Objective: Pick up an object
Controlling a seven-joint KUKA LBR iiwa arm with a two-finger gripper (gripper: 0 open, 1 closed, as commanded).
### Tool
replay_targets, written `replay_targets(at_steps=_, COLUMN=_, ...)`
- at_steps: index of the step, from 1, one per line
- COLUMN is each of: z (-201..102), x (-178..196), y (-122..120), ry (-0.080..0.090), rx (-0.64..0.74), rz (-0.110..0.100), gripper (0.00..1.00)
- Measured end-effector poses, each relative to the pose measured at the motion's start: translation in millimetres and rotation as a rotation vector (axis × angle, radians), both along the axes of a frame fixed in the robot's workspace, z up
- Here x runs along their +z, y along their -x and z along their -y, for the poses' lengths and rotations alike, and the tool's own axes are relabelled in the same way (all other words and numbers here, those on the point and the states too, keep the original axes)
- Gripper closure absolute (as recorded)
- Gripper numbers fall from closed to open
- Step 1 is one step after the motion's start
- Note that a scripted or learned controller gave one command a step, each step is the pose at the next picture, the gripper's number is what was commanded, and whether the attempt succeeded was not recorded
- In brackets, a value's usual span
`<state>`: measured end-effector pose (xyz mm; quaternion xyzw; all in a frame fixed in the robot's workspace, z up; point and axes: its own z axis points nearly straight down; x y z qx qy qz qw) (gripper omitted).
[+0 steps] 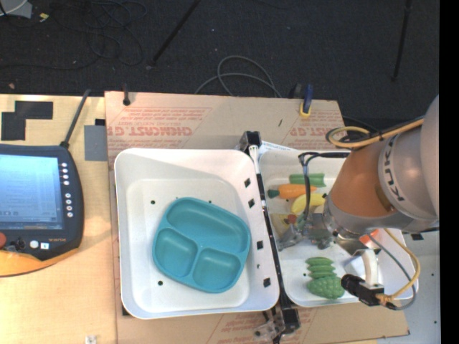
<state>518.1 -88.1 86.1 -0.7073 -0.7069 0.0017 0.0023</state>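
The right bin (pixel 287 292) holds several toy foods. At its far end lie a green piece (pixel 307 180), an orange carrot (pixel 289 190) and a yellow piece (pixel 307 203). Two green pods (pixel 320 264) and a bumpy green piece (pixel 326 287) lie near the front. My gripper (pixel 308 231) hangs low over the middle of this bin, just in front of the yellow piece and behind the pods. The grey arm with its orange band (pixel 358 188) covers the bin's right side. A small dark reddish thing (pixel 290 221) sits right by the gripper's left side.
The left bin (pixel 136 185) holds a teal divided plate (pixel 202 244). A black divider (pixel 262 221) runs between the bins. A tablet-like pendant (pixel 36 199) rests on the bench at far left. Loose cables (pixel 391 282) trail from the arm over the right bin's front corner.
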Motion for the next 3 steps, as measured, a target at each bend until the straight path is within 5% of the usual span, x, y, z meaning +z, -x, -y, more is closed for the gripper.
replay_targets(at_steps=1, z=-93, x=107, y=-22, ry=-0.001, rx=0.006, rz=0.016, gripper=0.00)
replay_targets(at_steps=2, z=-55, x=184, y=43, ry=0.001, rx=-0.002, rz=0.008, gripper=0.00)
replay_targets(at_steps=3, z=-42, x=97, y=45, ry=0.000, rx=-0.002, rz=-0.007, gripper=0.00)
